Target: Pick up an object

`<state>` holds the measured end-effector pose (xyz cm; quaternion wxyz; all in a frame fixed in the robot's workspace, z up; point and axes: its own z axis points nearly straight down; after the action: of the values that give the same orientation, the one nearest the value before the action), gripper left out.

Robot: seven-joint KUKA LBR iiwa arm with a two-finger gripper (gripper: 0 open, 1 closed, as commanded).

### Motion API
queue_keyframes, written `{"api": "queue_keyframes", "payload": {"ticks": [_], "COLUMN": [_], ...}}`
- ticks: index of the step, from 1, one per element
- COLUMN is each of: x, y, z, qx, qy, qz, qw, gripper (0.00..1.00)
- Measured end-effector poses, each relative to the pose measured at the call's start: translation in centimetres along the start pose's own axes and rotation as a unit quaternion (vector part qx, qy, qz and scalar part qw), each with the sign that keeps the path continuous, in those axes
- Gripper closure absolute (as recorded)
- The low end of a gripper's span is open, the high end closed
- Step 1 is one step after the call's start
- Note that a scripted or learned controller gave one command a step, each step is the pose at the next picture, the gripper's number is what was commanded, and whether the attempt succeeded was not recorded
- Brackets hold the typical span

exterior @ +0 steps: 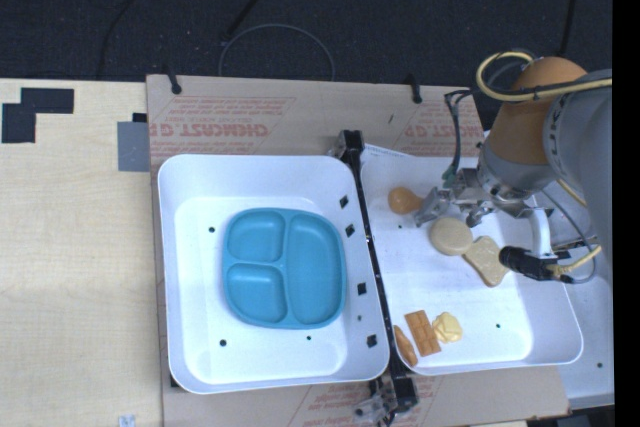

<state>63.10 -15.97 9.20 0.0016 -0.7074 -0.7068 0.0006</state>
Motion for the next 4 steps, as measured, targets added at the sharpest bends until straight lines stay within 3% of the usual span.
{"api": "queue_keyframes", "payload": {"ticks": [1, 2, 3, 4], "x": [-0.1, -0.8, -0.1, -0.2], "y": [0.0, 0.9, 0.2, 0.2], "z": [-1.1, -6.6, -12.1, -13.0], "qx": [0.001, -0.003, -0.002, -0.001], "qy": [0.0, -0.001, -0.001, -0.001], "qz": [0.001, 0.0, -0.001, -0.001], "qw": [1.0, 1.0, 1.0, 1.0], "gripper": [1.0, 1.0, 1.0, 1.0]}}
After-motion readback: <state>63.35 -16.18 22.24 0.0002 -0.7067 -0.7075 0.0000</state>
